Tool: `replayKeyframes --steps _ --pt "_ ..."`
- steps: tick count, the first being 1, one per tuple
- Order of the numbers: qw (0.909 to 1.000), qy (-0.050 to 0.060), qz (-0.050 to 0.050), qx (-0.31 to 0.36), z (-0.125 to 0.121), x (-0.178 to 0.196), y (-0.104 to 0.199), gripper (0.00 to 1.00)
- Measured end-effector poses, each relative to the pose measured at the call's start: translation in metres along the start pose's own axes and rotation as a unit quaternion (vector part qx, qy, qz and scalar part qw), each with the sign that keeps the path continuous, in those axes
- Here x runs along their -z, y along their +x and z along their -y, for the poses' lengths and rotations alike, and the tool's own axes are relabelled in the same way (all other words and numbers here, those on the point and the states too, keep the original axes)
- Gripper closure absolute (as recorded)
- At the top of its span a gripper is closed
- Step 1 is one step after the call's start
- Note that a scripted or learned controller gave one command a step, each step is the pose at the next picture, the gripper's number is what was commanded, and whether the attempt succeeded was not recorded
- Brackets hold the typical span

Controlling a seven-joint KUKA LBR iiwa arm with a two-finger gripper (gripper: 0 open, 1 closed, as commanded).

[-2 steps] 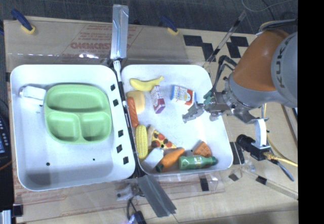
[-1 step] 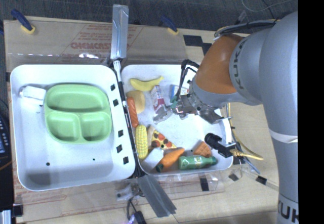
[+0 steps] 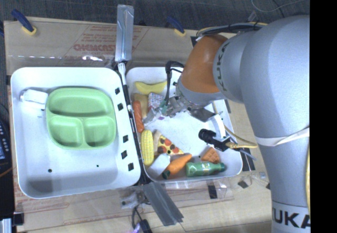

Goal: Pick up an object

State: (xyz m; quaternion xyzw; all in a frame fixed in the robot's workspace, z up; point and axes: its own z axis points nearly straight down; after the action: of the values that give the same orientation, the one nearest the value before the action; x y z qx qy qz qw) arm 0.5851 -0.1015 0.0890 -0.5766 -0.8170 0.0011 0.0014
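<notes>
Green 3-compartment tray [image 3: 81, 117] in left bin [image 3: 26, 174]; 2 blue clamps [image 3: 23, 20].

Bulky grey arm [image 3: 268, 79], orange wrist band [image 3: 202, 66], black "KUKA" lettering [image 3: 291, 220]

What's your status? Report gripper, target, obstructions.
Gripper low in right bin, finger state unclear. Nothing seen held. Banana, sausage, corn crowd nearby.
</notes>
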Motion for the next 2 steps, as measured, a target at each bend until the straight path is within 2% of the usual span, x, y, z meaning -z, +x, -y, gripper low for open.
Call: replayKeyframes --steps 1,2 --pt "0.9999 0.0 0.0 0.015 -0.0525 0.0013 -0.067 0.0" --pt "0.9998 0.001 -0.001 0.019 -0.0535 0.0089 -0.0656 1.0"
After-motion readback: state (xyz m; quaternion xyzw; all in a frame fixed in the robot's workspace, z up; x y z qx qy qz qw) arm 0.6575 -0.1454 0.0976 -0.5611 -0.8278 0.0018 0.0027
